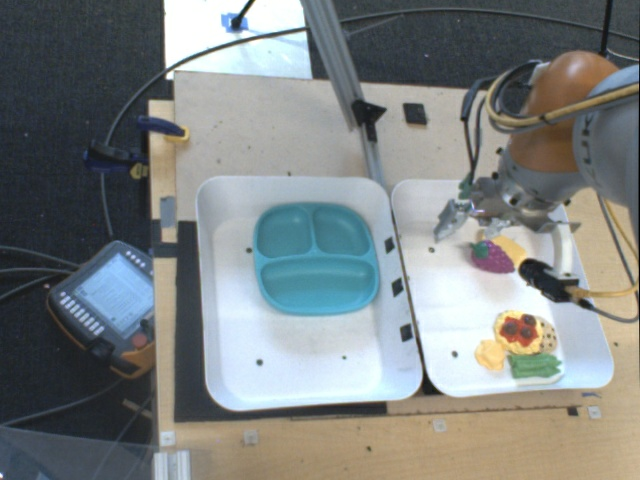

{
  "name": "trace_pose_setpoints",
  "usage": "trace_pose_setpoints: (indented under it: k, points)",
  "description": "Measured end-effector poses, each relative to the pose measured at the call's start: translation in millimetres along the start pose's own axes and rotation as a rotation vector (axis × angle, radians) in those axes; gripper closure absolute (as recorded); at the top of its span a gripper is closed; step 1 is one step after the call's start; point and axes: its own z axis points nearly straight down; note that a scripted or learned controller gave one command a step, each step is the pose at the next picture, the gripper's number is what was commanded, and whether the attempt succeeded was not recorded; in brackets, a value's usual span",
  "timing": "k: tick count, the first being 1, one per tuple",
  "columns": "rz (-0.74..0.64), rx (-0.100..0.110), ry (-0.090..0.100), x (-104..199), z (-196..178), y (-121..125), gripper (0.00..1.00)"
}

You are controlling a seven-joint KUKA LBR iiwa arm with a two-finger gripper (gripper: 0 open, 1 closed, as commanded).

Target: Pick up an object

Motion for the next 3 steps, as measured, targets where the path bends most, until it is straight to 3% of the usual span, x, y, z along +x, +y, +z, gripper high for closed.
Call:
trace_pose_setpoints:
  k: [1, 2, 3]
  points:
    - [0.0, -0.001, 0.0, 0.3, 41.9, 5.3, 0.0]
    - [0.0, -0.004, 0.0, 0.3, 29.5, 6.1, 1.0]
    - [-0.005, -0.007, 0.0, 6.5, -20.2, 15.0, 1.0]
